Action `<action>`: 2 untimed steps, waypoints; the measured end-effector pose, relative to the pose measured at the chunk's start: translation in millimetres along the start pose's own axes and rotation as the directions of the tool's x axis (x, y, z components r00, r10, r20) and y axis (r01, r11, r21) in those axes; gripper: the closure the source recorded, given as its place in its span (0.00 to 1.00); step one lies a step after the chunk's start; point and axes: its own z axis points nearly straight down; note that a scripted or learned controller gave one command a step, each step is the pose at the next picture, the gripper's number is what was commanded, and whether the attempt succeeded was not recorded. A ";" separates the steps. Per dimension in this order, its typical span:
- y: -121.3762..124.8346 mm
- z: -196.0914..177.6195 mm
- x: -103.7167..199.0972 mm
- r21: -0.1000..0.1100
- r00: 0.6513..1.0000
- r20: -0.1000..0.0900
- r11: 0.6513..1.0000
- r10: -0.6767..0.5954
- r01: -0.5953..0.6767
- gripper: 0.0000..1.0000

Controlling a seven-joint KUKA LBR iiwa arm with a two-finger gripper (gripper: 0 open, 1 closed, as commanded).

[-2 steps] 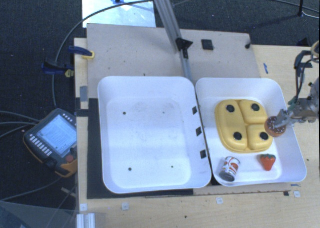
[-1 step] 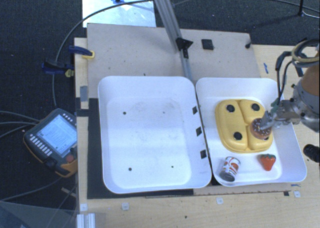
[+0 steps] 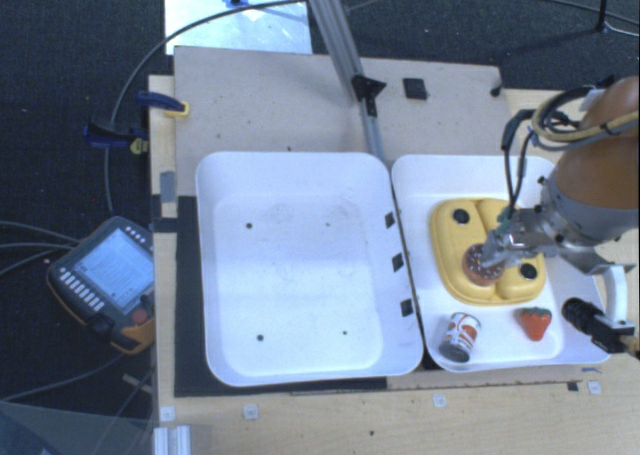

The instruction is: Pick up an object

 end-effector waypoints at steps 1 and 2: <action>-4.0 9.6 54.4 0.000 1.000 -0.001 1.000 0.000 0.000 1.00; -1.2 0.0 115.2 -0.001 1.000 -0.001 1.000 -0.002 0.002 1.00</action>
